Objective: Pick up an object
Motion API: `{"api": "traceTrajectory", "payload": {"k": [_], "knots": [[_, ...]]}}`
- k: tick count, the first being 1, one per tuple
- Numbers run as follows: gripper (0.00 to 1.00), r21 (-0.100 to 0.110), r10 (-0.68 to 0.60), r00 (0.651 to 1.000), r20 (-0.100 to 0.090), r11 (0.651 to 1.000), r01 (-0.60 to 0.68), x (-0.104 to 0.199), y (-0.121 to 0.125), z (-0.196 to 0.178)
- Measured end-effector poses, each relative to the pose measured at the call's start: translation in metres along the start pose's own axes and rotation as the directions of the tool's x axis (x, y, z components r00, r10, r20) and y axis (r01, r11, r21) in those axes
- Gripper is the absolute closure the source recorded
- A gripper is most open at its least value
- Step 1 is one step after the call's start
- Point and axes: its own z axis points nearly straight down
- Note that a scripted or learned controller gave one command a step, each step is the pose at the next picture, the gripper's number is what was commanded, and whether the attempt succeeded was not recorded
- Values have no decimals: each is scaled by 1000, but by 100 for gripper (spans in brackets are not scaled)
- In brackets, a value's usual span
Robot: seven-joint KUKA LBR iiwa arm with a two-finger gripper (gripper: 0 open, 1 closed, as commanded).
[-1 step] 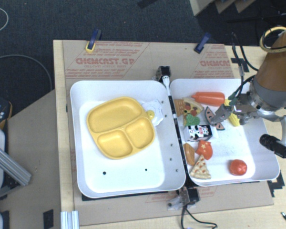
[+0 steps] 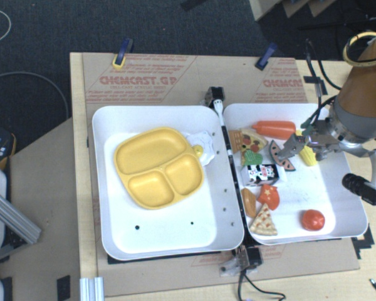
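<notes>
The right bin (image 2: 348, 221) is crowded along its left side and top: carrot (image 2: 274, 129), pizza slices (image 2: 263, 221), a black-and-white toy (image 2: 262, 174). Bare floor lies right of centre, around the tomato (image 2: 313, 219). In the left bin (image 2: 113, 231), room lies below the yellow tray (image 2: 158, 167)

My arm (image 2: 363, 99) runs off the right edge. My gripper (image 2: 287, 152) fingers are too small and dark to read. It hides part of a small dark toy (image 2: 277, 150).

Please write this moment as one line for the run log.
arm: over right bin | gripper: low among toys, grasp unclear | nearest: orange carrot | left bin: yellow divided tray
</notes>
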Motion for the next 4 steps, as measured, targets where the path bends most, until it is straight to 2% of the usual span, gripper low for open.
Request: {"api": "traceTrajectory", "payload": {"k": [1,2,3,4], "knots": [[0,7,0,1000,-2,1000,0,0,9,53],[0,-3,-1,1000,-6,1000,1,9,19,101],[0,-18,0,1000,1,1000,0,8,23,98],[100,-34,-1,1000,8,999,1,6,27,85]]}}
